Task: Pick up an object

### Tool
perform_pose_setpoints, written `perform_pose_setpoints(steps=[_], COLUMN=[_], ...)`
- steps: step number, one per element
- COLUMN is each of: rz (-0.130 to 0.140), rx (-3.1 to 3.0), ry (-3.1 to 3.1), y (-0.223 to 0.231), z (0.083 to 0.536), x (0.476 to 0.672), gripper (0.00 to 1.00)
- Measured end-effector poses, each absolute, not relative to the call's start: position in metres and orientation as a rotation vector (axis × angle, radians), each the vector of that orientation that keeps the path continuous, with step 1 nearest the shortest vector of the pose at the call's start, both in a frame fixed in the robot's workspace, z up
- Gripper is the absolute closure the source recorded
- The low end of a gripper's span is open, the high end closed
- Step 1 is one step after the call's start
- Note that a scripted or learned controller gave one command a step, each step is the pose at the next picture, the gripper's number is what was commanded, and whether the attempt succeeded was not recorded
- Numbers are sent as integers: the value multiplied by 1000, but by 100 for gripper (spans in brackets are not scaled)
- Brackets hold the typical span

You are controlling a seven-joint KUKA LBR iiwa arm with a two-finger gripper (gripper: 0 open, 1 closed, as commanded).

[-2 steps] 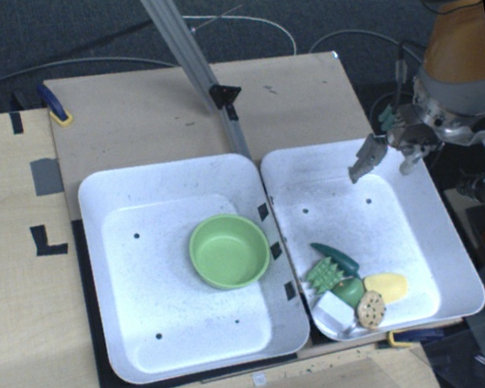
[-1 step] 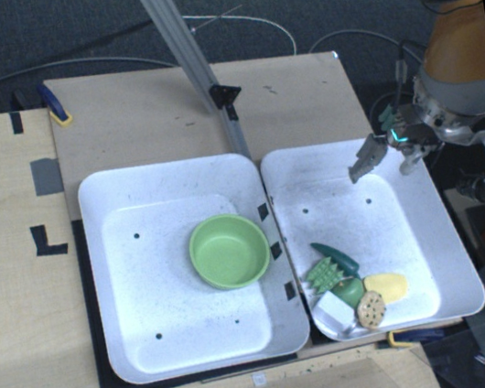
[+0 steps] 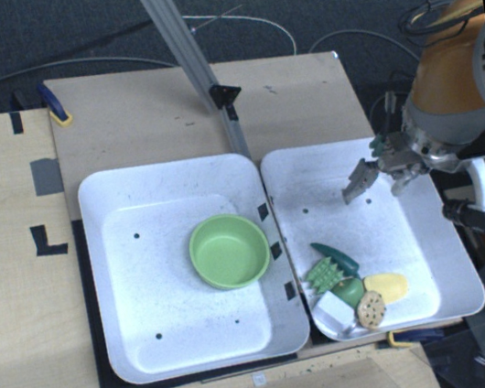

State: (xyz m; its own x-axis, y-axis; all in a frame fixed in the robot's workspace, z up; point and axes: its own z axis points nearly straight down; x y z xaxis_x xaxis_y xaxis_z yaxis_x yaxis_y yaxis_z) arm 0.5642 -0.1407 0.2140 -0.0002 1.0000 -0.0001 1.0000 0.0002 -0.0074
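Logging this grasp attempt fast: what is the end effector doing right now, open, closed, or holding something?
End effector: cannot be told whether open or closed; nothing visible in it, above the bare upper part of the right bin.

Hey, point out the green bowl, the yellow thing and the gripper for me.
green bowl [image 3: 228, 251]: camera view, the middle of its inside.
yellow thing [image 3: 386, 285]: camera view, the middle of its top.
gripper [image 3: 379, 179]: camera view, midway between its fingertips.
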Motion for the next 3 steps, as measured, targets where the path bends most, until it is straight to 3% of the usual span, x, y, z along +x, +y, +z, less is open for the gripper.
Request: perform_pose_setpoints(steps=[2,3], rz=[8,3], rx=[-2217,-2217], ry=[-2218,-2222], y=[-143,-142], z=[125,138], x=[557,559], gripper=[0,100])
